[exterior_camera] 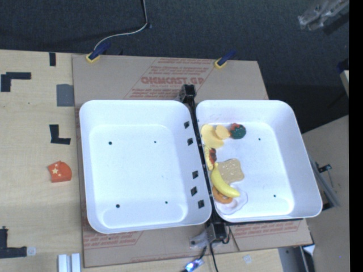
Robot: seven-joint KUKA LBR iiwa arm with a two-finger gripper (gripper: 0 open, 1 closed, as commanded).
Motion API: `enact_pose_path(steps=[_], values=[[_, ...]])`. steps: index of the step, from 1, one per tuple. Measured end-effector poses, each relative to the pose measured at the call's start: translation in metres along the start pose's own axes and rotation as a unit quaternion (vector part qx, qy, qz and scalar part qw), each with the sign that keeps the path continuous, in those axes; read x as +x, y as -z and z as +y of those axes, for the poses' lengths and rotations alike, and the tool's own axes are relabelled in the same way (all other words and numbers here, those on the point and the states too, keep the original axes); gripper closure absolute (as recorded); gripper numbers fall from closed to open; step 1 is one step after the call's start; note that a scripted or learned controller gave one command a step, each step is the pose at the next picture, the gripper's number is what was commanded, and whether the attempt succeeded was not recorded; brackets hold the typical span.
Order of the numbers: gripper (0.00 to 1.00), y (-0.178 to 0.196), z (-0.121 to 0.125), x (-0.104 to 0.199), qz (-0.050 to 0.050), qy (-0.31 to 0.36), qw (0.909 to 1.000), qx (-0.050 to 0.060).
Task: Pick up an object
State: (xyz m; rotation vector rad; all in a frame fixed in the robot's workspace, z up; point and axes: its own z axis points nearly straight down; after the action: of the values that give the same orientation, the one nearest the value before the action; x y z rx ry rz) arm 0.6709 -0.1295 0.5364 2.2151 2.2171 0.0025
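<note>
Several toy foods lie against the left wall of the right bin point(283, 152). A yellow piece point(212, 135) sits at the top, with a small red and green item point(237, 131) beside it. Below them lie a tan slice of toast point(231, 170) and a banana point(221, 183), and an orange piece point(223, 197) rests on something white at the bin's front. My gripper point(323, 9) hangs blurred at the top right, over the dark floor, well away from both bins and from every object.
The left bin point(136, 208) sits beside the right one, joined by a black clip strip point(194, 152). A small red object point(60, 171) lies on the bench left of the bins. Brown cardboard point(164, 78) lies under both bins.
</note>
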Motion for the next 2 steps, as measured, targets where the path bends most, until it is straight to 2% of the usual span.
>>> enact_pose_path(steps=[2], values=[[1.0, -0.001, -0.002, 0.079, 0.002, 0.0, 1.0, 0.004]])
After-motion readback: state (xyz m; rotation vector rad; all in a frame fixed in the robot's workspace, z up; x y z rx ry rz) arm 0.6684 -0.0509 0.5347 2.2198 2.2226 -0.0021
